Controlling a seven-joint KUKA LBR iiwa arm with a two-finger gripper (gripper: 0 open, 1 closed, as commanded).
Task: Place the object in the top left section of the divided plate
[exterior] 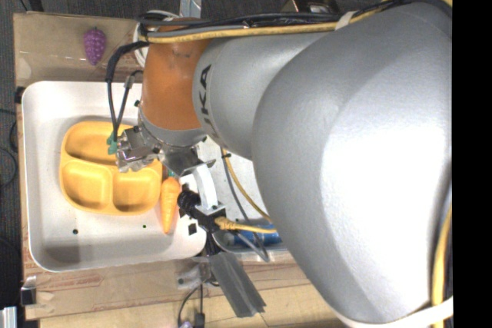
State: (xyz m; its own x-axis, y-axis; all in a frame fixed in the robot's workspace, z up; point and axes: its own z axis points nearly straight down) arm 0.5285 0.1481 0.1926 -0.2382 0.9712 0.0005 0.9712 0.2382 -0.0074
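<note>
Carrot [167,203]: an orange toy carrot lying lengthwise in the left bin [46,242], just beside the right edge of the plate [96,180] and outside its sections; the arm's wrist hardware overlaps its upper end. Plate: yellow, divided into three sections, resting on the bin floor toward the bin's far right; its right part is covered by the arm. Gripper [132,151]: a metallic assembly above the plate's middle, below the orange band [173,88]; whether it is wide or narrow cannot be told from this angle, and nothing is seen between its tips. Arm [338,142]: grey, entering from the right, hiding the right bin. Grapes [94,44]: a purple toy cluster on the bench beyond the left bin's far edge.
</note>
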